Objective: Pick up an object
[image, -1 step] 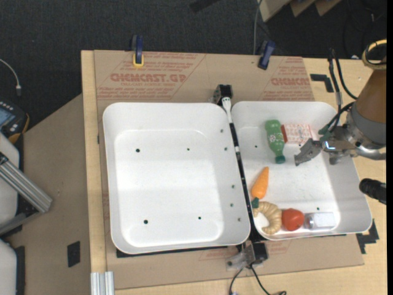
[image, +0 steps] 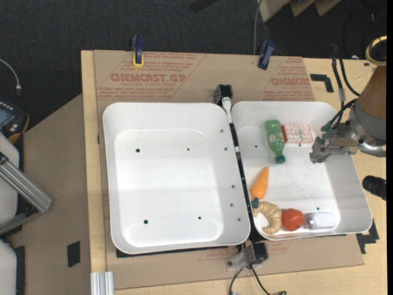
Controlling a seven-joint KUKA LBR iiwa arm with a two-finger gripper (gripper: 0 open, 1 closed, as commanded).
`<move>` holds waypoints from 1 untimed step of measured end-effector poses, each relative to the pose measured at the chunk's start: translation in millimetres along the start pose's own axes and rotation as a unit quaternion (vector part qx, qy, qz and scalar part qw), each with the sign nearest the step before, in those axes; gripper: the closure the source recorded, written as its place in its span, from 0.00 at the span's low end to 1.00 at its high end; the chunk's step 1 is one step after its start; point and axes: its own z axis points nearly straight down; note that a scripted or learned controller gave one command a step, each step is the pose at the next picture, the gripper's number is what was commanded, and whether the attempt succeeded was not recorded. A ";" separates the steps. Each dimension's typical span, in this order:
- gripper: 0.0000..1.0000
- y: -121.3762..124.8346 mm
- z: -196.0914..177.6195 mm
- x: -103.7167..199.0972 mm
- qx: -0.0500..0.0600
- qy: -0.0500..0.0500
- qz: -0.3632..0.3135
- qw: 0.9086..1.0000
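Lying just left of the end effector [image: 320, 150], a red-patterned packet [image: 298, 133].

In the right bin lie a green bottle [image: 275, 138], a red-patterned packet [image: 298, 133], an orange carrot [image: 261, 183], a tan pastry [image: 269, 216], a red tomato [image: 292, 219] and a clear bottle [image: 320, 220].

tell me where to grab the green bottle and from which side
Probably across the wide green body of the green bottle, coming straight down from above. It lies flat in the right bin, its narrow end toward the carrot. The small box lies close on its right, so clearance there is tight.
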 end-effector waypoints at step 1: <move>1.00 -35.1 29.9 -30.4 0.003 0.001 0.001 1.000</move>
